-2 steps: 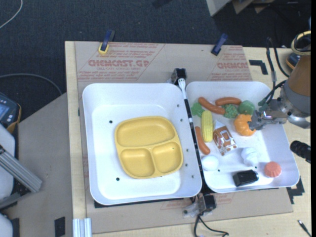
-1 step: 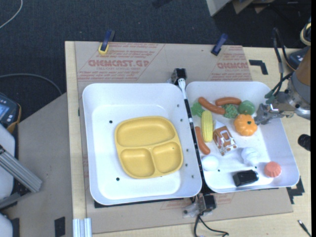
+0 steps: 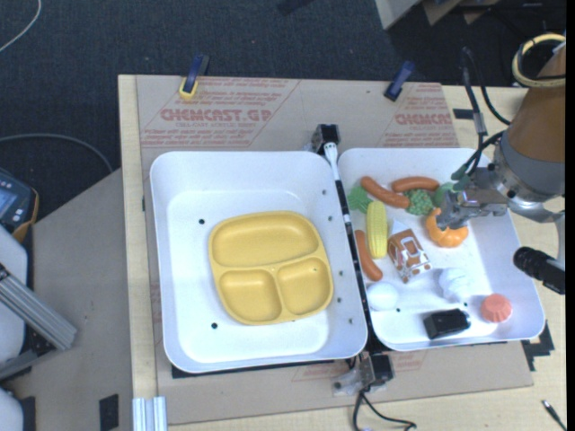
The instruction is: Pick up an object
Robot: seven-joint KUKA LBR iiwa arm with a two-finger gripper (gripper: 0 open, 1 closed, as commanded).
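My gripper (image 3: 460, 206) hangs low over the upper right part of the right bin (image 3: 526, 272). Directly under and in front of it lies an orange toy fruit (image 3: 447, 233), partly covered by the gripper. A green broccoli piece (image 3: 420, 201) sits just left of the gripper, with a red-orange sausage (image 3: 414, 184) behind it. Further left lie another sausage (image 3: 384, 192), a yellow corn cob (image 3: 376, 227), a third sausage (image 3: 366, 254) and a green piece (image 3: 358, 199). Nearer the front are a small printed carton (image 3: 409, 254), a white egg (image 3: 384, 295), a white lump (image 3: 452, 282), a black block (image 3: 446, 323) and an orange ball (image 3: 495, 308).
The left bin (image 3: 175, 241) holds a yellow divided plate (image 3: 269, 266). The grey arm with its orange band (image 3: 539, 124) comes in from the right above the right bin's far corner. A black cylinder (image 3: 539, 266) juts over the right bin's right rim.
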